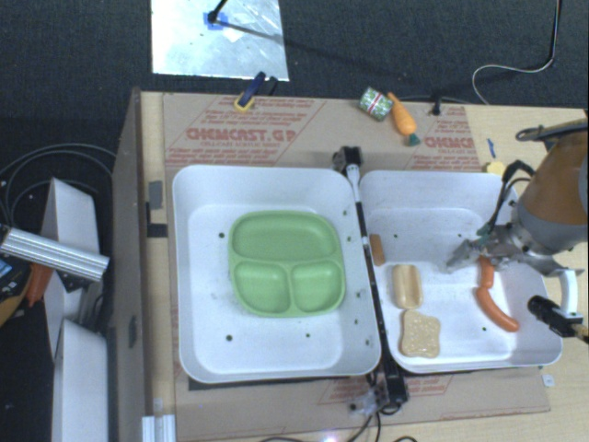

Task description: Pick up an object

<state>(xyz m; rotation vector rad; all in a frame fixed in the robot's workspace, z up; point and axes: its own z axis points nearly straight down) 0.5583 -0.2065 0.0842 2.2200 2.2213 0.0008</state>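
The right white bin (433, 196) holds an orange sausage (494, 304) near its right wall, a pale bun (407, 285), a slice of toast (420, 333) and a small brown piece (376, 249). My gripper (471, 256) hangs low over the right part of this bin, at the sausage's upper end. The grey arm with its orange band (561, 187) reaches in from the right and hides the bin's right edge. Whether the gripper touches the sausage is unclear.
The left white bin (198, 247) holds a green divided plate (286, 262). A black divider (365, 265) runs between the bins. Behind the bins, on the cardboard, lie a small green can (375, 102) and a toy carrot (403, 118). A black part (552, 316) juts over the right bin's edge.
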